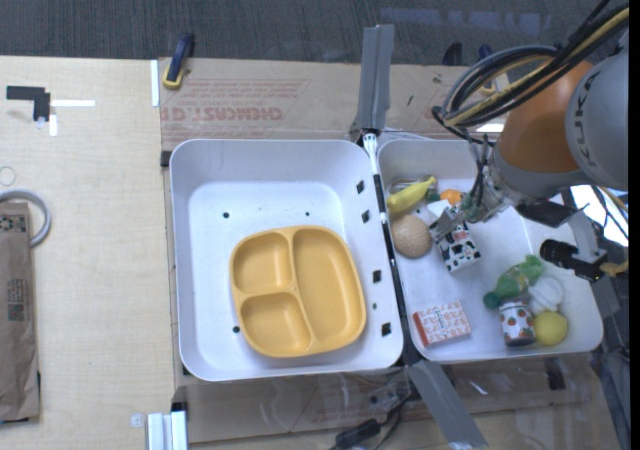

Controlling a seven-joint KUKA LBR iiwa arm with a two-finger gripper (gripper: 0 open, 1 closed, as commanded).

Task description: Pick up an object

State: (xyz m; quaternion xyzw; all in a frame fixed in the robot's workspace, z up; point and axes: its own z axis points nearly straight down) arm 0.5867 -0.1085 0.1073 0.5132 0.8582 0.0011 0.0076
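Red patterned box [441, 324] carries unreadable print near the cow-spotted cube [461, 253]; hand [452, 229] grip state cannot be told.

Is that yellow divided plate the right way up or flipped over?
Right way up: the yellow plate shows its three hollow compartments facing upward in the left bin.

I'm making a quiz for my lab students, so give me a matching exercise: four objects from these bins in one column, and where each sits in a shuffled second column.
Objects:
1. yellow three-compartment plastic plate
2. yellow banana
3. red and white patterned flat box
4. black and white spotted cube

Places:
A. right bin, near edge, close to the divider
B. just below the tool
C. left bin, middle
D. right bin, far left corner

Pairs: 1-C, 2-D, 3-A, 4-B
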